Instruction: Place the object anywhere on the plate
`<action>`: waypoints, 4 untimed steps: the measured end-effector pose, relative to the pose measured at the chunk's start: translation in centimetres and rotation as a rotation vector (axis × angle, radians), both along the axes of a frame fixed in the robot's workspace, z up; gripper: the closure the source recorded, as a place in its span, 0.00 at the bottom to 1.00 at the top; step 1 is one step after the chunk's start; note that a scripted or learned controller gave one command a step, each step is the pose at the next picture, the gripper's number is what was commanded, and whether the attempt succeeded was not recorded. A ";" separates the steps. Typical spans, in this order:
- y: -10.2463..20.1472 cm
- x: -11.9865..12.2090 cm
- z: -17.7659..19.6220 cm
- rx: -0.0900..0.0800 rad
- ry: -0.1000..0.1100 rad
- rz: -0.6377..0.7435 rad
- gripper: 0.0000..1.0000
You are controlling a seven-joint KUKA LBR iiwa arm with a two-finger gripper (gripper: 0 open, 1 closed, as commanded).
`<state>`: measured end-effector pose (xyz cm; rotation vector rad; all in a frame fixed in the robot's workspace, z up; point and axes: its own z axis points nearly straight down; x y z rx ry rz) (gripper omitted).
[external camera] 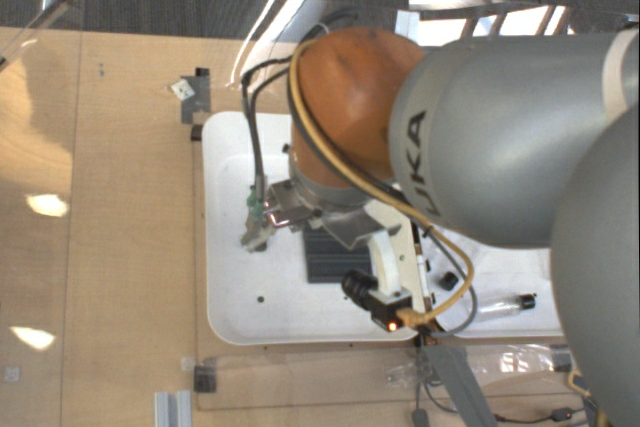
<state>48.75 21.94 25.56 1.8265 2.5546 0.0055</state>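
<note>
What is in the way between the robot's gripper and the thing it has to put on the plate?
I cannot tell. The arm covers most of the white bin from this camera, hiding what lies beneath. Beside it a dark ribbed block and a clear pen-like thing lie on the bin floor, apart from each other.
</note>
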 end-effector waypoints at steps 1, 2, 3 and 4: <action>-5.8 3.9 -1.7 -0.002 -0.003 0.485 0.00; -5.6 4.1 -0.6 -0.001 -0.011 0.487 1.00; -5.5 14.2 -1.1 -0.002 -0.002 0.137 1.00; -3.4 7.4 -7.8 -0.002 -0.004 0.645 1.00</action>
